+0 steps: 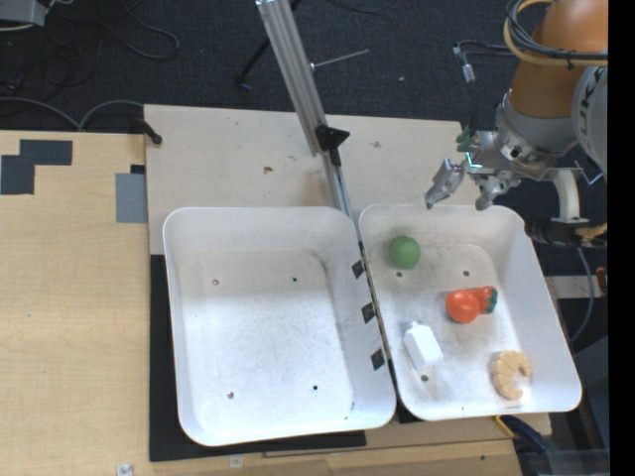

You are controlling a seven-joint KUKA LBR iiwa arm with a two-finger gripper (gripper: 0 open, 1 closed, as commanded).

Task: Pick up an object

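**Claw above the far rim, nothing picked yet**

My claw (462, 184) hung open and empty over the right bin's (556, 315) far edge. The green ball (404, 252) lay nearest, just below-left. Next I needed to descend onto it.

**Grey arm, orange band**

Rounded orange band (561, 53) above a grey wrist housing. Dark cables looped just beside the orange part, with a thin yellow one among them. Below the wrist, a metallic gripper (462, 192) with two pale grey fingers (440, 186), a small green-lit spot above them.
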